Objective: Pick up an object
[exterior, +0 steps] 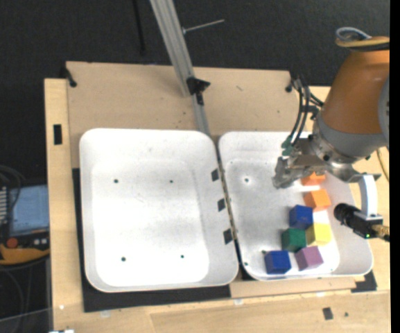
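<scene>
Small blocks in the right bin [255, 144], all bunched in the part of it that sits low and to the right in the camera view. At the top of the bunch, an orange block [317, 199]. Just above that, a second orange bit [315, 180], partly hidden under the arm, too covered to name for sure. Below the orange block, an upper blue block [300, 216], turned a little so its edges run slantwise to the bin wall. Next to it on the right, a yellow block [322, 231]. Under the blue one, a green block [294, 238]. Lowest of all, a lower blue block [277, 261] and a purple block [310, 257], both just beside the near wall of the bin.

All about as wide as long, like dice, so no long side to pick out on any of them. Packed tight too: blue, yellow and green pressed together, purple right under yellow, with hardly a gap to get in between.

Above the bare floor of the right bin, up and to the left of the bunch: the gripper [285, 175], close to the orange bit. Cannot tell if open or closed. Nothing seen held in it.

To the left, touching side by side, the left bin [151, 207]. Both on the tan bench [137, 89]. Slanting down from the top toward the gap between the bins, a grey metal bar [175, 40].
</scene>
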